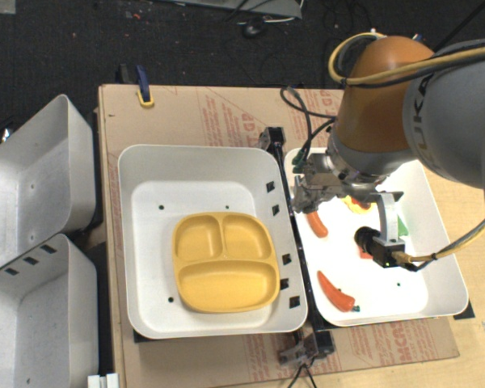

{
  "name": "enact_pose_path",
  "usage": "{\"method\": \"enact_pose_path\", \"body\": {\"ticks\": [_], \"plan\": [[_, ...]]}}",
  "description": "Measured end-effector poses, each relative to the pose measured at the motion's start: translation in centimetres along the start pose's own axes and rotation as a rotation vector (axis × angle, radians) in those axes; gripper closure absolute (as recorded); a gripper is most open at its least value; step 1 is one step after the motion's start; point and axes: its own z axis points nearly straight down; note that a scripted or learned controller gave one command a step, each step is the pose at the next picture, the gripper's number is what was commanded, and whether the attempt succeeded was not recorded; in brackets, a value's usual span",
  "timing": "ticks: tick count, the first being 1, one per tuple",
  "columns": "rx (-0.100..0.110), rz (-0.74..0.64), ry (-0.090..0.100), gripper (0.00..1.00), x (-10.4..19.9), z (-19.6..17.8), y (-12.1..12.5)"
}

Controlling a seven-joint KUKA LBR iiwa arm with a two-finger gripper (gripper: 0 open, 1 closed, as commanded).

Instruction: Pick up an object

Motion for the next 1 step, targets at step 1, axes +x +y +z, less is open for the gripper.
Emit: {"method": "enact_pose_path", "body": {"ticks": [1], "plan": [[-0.001, 0.0, 0.0, 1.0, 5.13, 1.41, -1.78]]}}
